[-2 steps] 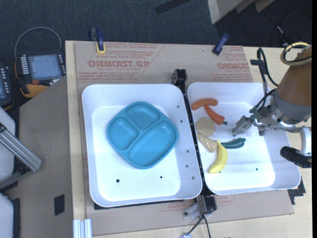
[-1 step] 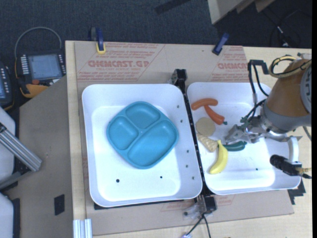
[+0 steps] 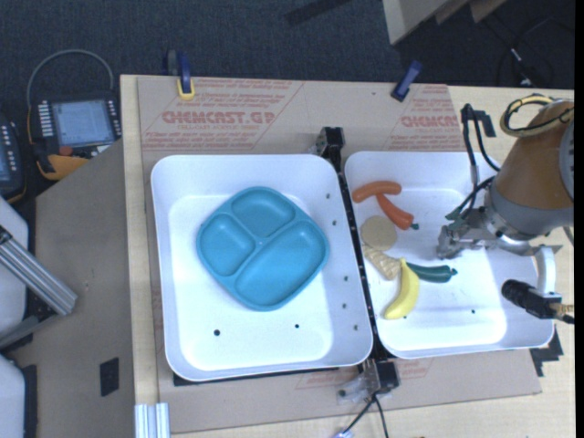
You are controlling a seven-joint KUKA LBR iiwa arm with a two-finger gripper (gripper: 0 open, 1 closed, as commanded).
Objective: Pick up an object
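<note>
Bright, even light from overhead washes the two white bins (image 3: 173, 272) almost to glare, with only faint soft shadows under the blue tray (image 3: 263, 246). The dark floor (image 3: 228, 16) stays dim. Focus is slightly soft throughout, grainier towards the corners.

Two white bins side by side on a bench. Left bin (image 3: 182, 336): a blue divided plate (image 3: 263, 246) lies flat near its centre, three compartments, tilted diagonally.

Right bin (image 3: 474, 336): items clustered along its left half. Orange hot dog (image 3: 377, 191) uppermost; a carrot (image 3: 395, 212) just below, angled down-right. A beige round piece (image 3: 379, 234) under that, a pale wedge (image 3: 384, 265) lower. Yellow banana (image 3: 403, 292) curves toward the bin's lower left; a dark green vegetable (image 3: 431, 272) touches its upper end.

Gripper (image 3: 453, 243) at right centre of the frame, low over the bin, just above-right of the green vegetable. Fingers unclear.
</note>
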